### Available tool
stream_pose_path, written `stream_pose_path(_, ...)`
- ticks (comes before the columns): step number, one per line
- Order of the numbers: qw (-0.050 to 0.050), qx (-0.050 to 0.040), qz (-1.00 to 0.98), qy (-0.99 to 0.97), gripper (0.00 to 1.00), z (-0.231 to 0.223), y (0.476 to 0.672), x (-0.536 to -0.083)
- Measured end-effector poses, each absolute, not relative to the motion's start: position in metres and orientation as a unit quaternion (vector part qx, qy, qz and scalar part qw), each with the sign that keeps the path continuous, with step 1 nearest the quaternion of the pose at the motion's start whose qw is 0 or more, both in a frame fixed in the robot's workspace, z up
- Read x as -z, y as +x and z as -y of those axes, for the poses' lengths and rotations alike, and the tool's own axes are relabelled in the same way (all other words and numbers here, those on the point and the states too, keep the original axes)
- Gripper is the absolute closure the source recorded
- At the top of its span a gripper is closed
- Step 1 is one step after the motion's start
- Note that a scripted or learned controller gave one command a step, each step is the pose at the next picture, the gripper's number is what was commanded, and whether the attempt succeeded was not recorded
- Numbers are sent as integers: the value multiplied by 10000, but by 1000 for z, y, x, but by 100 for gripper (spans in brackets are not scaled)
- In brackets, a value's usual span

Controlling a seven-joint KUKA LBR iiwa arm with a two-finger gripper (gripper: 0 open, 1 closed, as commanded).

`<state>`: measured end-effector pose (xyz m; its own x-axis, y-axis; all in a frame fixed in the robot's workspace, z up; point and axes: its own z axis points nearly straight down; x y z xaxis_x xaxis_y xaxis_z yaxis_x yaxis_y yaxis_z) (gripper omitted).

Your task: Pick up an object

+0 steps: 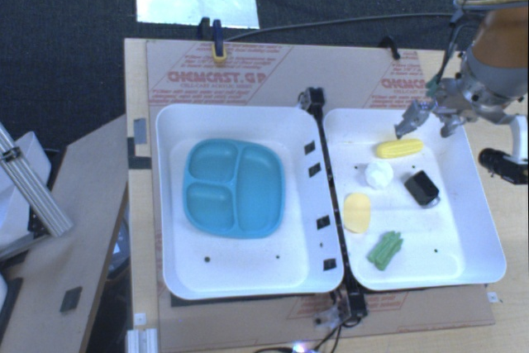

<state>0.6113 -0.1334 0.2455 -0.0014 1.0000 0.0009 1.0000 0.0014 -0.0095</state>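
Gripper (pixel 429 121) open above ridged yellow corn (pixel 399 149) — smooth white bin (pixel 475 178).

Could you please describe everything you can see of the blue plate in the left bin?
The blue plate is a light blue, rounded-square tray that looks like plastic, divided by raised ridges into three sections: two smaller ones on its left, one long one on its right. It lies flat, right side up, near the middle of the left bin, resting on the bin floor. Its sections hold nothing, and no other object touches it.
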Motion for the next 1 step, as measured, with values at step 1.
stream_pose_path(1, -8, 4, 7083, -7059, 0, 133, 613, -252)
